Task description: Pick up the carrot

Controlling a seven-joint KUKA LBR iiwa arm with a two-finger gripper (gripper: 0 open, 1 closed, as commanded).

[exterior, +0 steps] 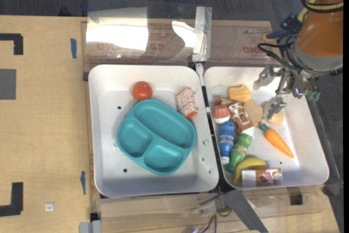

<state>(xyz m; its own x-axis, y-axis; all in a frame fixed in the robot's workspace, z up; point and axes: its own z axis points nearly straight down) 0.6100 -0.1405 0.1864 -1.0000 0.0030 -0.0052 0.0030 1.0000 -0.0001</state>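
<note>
The carrot (278, 141) is orange with a small green top and lies in the right bin (313, 169), near its right side, pointing down and to the right. My gripper (271, 93) hangs over the upper right of that bin, just above and slightly left of the carrot's green end. Its fingers (276, 105) are spread, nothing shows between them, and they stand apart from the carrot. The orange band of the arm (322, 30) sits beyond the bin's top right corner.
Left of the carrot the right bin is crowded: a biscuit (254, 112), a bread piece (239, 93), a blue bottle (226, 137), a green bottle (240, 148), a banana (250, 164), a sauce bottle (263, 175). The left bin holds a teal divided plate (157, 136), a tomato (142, 90) and a small carton (187, 102).
</note>
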